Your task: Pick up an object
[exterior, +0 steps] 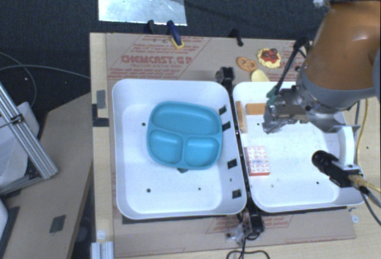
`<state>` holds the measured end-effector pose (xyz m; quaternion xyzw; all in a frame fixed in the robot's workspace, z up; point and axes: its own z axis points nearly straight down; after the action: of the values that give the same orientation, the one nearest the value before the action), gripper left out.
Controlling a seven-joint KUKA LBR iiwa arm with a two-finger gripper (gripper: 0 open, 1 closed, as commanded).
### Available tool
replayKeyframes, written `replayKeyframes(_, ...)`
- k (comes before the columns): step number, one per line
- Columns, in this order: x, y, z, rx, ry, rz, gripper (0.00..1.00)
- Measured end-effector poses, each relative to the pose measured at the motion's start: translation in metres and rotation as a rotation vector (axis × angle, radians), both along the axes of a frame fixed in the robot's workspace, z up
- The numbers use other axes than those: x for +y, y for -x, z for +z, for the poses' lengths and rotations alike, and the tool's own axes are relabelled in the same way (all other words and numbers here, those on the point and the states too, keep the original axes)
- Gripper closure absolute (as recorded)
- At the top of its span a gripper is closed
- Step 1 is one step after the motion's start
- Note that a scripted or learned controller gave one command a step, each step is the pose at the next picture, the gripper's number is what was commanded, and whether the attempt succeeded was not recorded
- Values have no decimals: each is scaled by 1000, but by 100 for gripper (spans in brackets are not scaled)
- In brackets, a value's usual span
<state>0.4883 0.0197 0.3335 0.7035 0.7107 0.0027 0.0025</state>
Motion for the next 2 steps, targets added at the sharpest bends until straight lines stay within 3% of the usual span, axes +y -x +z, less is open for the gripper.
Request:
replayKeyframes(1, 36, 1, 83, -4, -2, -2, 100)
replayKeyframes(2, 67, 1, 98, 2, -1, -3, 100)
